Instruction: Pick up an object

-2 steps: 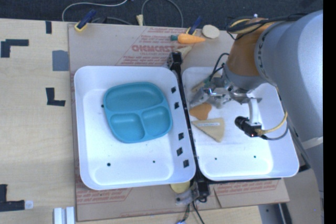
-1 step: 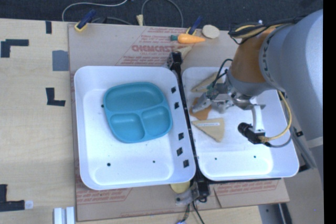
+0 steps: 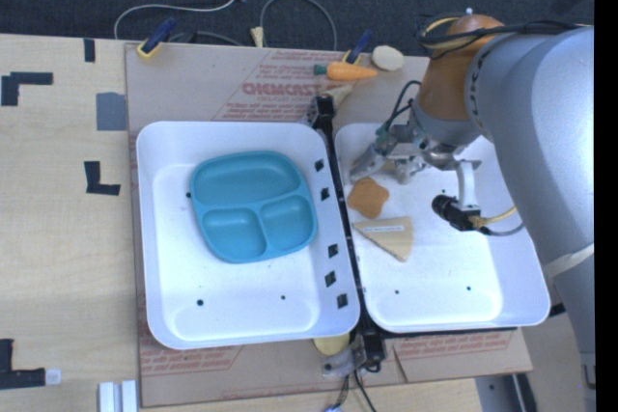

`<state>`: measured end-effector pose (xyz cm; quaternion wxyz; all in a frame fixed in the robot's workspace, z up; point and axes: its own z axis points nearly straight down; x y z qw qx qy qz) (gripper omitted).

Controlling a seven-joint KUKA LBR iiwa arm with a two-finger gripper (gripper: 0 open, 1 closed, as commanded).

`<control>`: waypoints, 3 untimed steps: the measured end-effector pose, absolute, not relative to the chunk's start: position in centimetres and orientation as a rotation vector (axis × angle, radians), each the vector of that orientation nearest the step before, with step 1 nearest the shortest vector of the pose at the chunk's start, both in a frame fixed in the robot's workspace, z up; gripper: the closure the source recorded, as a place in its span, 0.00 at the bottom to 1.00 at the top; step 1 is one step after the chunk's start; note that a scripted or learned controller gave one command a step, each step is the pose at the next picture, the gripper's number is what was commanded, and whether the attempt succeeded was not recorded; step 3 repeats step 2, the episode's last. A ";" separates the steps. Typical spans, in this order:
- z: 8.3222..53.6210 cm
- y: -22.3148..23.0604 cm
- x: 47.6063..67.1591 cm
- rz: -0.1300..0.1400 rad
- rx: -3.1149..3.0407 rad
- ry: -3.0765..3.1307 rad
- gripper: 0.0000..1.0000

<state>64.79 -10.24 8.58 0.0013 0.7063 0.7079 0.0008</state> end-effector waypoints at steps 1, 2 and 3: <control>8.5 -11.7 66.7 -0.010 2.231 2.232 0.00; 9.2 -11.8 66.3 -0.028 2.240 2.237 1.00; 9.2 -11.8 66.3 -0.028 2.240 2.237 1.00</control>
